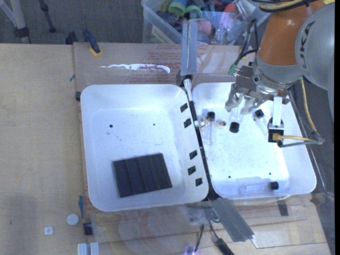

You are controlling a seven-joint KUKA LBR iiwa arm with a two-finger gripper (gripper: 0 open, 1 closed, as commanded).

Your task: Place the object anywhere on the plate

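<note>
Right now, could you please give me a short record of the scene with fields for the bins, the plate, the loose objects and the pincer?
left bin: white bin, holds the plate
plate: dark ribbed rectangular plate, lying flat in the near part of the left bin, nothing on it
right bin: white bin, holds small dark pieces and clear items
loose objects: small black piece near the front corner; clear object by the divider
pincer: pincer over the far part of the right bin, grasp unclear
</note>
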